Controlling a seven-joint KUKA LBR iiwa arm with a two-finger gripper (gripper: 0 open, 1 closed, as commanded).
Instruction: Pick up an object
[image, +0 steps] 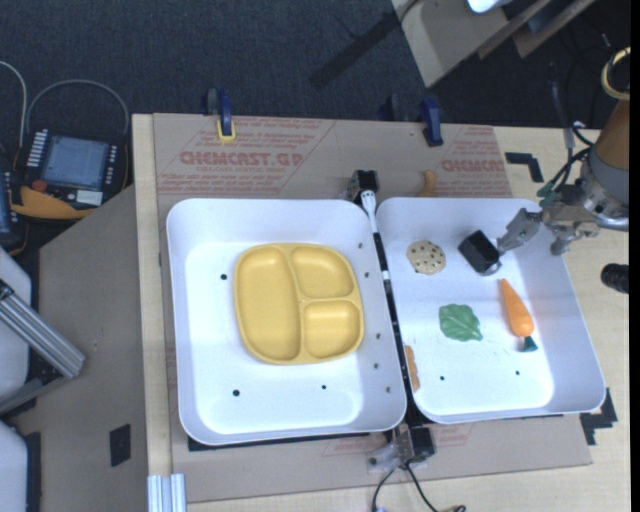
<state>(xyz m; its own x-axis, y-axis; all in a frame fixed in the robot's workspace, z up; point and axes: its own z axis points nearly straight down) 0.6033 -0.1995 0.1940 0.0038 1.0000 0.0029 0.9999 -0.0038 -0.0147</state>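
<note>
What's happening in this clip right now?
A robot arm reaches in over the right bin, its gripper poised near the bin's upper right, beside a small black block. Nothing is visibly between its fingers, so no pick has happened yet. A cookie, a green leaf piece and a toy carrot lie loose in that bin. The left bin holds a yellow divided plate.

Both bins (200, 300) are white. The divided tray (297, 302) is yellow. The cookie (427, 257) is tan with dark spots; the carrot (516, 308) orange; the leaf (459, 322) green; the block (479, 251) black.
</note>
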